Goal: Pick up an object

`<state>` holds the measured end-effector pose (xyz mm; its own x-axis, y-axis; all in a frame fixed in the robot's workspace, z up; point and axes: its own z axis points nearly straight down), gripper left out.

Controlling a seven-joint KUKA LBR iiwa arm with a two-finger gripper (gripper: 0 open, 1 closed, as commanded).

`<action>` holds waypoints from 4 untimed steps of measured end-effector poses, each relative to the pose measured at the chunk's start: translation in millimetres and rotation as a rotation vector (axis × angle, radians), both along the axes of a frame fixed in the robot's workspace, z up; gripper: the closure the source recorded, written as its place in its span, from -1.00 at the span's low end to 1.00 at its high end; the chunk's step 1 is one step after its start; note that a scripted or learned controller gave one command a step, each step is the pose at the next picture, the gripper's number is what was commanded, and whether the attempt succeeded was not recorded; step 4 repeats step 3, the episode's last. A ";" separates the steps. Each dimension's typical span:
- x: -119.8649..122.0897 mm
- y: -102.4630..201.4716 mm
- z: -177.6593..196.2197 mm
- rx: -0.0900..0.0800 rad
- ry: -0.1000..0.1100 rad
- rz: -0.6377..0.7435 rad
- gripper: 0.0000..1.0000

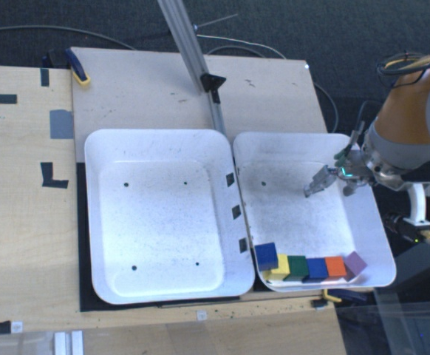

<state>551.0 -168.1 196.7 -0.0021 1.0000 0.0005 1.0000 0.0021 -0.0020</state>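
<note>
1. Grey metal two-finger gripper [327, 184]: hangs over the upper middle of the right bin, reaching in from the right; its fingers stand apart, nothing between them
2. Arm [405, 124]: grey with an orange band above the wrist, at the right edge of the view, above the right bin's far rim
3. Right bin [289, 150]: shallow, white, speckled floor; blocks gathered along its near wall, well apart from the gripper
4. Blocks, in a row touching one another along that near wall, left to right: blue block [265, 255], resting partly on the yellow; yellow block [277, 271]; green block [298, 266]; second blue block [317, 268]; orange block [335, 267]; purple block [355, 262], tilted against the corner
5. Left bin [156, 143]: shallow, white, just beside the right bin, rims touching
6. Aluminium rail [185, 39]: slants from the top of the view down to the gap between the bins
7. Bench [23, 198]: pale wood, with dark tape marks
8. Yellow-and-blue clamp [76, 66]: at the board's far left corner
</note>
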 end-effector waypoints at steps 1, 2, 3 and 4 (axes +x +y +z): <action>16.7 47.0 107.1 -0.001 -0.010 0.004 -1.00; -62.7 64.5 117.0 0.001 0.000 -0.002 -1.00; -37.2 71.7 118.1 -0.001 -0.002 0.000 -1.00; -37.2 71.7 118.1 -0.001 -0.002 0.000 -1.00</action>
